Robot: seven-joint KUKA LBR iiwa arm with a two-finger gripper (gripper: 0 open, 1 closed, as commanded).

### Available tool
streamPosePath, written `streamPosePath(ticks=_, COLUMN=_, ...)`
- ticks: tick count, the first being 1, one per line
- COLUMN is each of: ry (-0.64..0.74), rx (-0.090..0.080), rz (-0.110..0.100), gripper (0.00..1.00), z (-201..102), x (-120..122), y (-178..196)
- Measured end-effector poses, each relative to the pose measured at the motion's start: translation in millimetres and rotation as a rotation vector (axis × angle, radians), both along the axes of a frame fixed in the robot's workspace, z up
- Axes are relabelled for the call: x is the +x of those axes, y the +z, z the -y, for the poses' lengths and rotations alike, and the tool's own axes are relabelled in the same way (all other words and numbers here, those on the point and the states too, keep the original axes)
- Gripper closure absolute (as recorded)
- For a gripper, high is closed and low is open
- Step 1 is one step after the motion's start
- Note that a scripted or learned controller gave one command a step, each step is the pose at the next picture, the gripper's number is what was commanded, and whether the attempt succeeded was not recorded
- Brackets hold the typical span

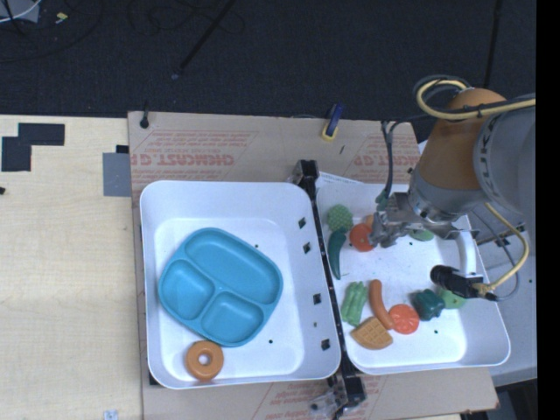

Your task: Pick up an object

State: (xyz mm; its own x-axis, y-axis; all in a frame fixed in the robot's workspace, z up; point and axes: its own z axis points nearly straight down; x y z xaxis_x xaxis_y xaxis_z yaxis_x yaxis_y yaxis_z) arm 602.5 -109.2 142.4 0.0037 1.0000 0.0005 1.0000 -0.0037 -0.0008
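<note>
My gripper (382, 233) reaches down into the upper part of the right bin (477, 344), right beside a red-orange tomato-like toy (360, 237). Whether anything sits between the fingers cannot be made out. Next to it lie a light green broccoli piece (339, 217) and a dark green pepper (335, 254). Lower in the same bin are a green pod (353, 303), an orange sausage-shaped toy (377, 299), a red round toy (403, 318), an orange wedge (373, 334) and a dark green toy (429, 304).
The left bin (166, 208) holds a blue divided plate (220, 284) and a tan donut (204, 359). A black divider (320, 261) runs between the bins. The grey arm with its orange band (455, 151) and cables covers the right bin's upper right corner.
</note>
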Motion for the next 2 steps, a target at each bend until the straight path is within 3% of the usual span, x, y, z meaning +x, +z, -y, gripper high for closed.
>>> streamPosePath(ticks=2, ry=0.003, rx=0.000, rz=0.000, gripper=1.00, z=6, x=-7, y=87)
